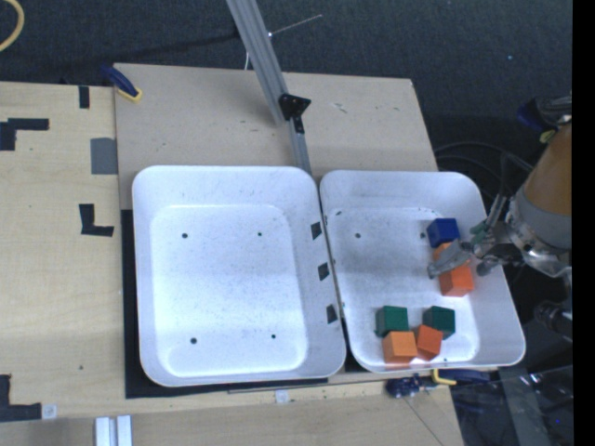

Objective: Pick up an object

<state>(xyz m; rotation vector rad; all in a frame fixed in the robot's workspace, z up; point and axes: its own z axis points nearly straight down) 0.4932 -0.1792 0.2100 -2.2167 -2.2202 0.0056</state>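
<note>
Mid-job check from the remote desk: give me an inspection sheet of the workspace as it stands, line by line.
Surface: wooden bench with black tape marks, bearing left bin and right bin side by side.
Job's things: all in the right bin: blue block, orange block at the end effector, two green blocks, two orange blocks near the front wall.
Clutter: nothing seen in the bins.
Grippers: end effector low over the right bin's right side, beside the blue and orange blocks; grip unclear.
Cables: yellow cable top left.
Surroundings: slanted metal bar; dark floor.
</note>
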